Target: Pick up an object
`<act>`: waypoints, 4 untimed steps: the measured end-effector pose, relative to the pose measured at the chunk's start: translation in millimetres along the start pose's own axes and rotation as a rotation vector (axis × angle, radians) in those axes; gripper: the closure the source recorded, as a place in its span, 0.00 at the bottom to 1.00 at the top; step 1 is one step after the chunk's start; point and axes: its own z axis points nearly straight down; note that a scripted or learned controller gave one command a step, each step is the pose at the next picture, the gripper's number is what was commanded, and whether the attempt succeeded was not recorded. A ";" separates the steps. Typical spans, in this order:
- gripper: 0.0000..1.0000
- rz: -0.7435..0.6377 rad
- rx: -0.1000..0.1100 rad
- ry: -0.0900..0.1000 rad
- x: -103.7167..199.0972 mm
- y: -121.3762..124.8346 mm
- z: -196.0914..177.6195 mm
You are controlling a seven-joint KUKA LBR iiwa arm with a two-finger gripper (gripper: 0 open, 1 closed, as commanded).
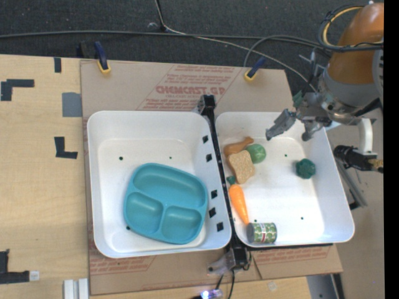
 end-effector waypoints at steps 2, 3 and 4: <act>0.00 -0.002 -0.011 -0.003 2.8 2.7 35.0; 0.00 -0.002 -0.008 -0.003 -1.9 -0.3 80.3; 0.00 -0.002 -0.007 -0.002 -1.3 -10.9 138.5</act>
